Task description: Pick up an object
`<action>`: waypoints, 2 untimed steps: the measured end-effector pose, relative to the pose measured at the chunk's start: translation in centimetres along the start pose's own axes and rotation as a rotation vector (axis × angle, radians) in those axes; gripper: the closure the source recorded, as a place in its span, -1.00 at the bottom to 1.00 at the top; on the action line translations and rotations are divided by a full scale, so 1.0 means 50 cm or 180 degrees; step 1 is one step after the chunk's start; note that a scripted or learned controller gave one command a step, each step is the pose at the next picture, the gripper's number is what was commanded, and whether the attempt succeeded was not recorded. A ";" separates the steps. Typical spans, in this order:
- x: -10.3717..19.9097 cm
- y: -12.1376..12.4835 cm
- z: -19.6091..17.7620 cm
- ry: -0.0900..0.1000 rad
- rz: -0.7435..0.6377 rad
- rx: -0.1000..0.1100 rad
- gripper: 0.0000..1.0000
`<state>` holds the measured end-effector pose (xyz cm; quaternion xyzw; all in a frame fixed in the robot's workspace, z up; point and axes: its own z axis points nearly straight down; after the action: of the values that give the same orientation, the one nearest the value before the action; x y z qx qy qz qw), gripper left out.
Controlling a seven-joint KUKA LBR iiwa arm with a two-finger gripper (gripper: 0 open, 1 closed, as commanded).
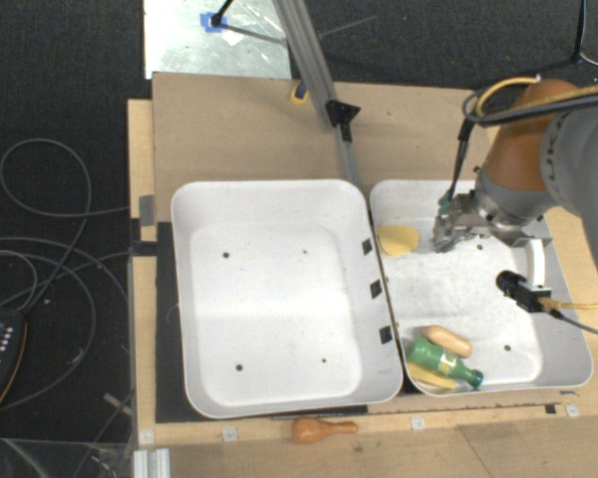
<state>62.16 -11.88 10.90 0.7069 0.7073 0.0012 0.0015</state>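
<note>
From above, the grey arm reaches in from the right over the right bin [563, 361], its claw [447, 235] lowered near the bin's upper left part; whether it is open or closed cannot be told, and nothing is seen held in it. Just to its left lies a pale yellow object [399, 239] on the bin floor. Near the bin's lower left corner sit a green bottle [448, 363] and a tan oblong piece [446, 341] touching it. The left bin [269, 297] sits beside. An orange-brown pear-shaped item [322, 428] lies on the surface [239, 127] below the bins.

grey arm [568, 157] reaches in from right, wrist angled downward.
</note>
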 end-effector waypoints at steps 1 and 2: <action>0.017 0.012 -0.099 -0.0001 -0.0018 -0.0011 1.00; 0.022 0.022 -0.229 -0.0003 -0.0020 -0.0019 1.00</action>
<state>63.22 -10.75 22.34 0.7046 0.7095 0.0029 0.0039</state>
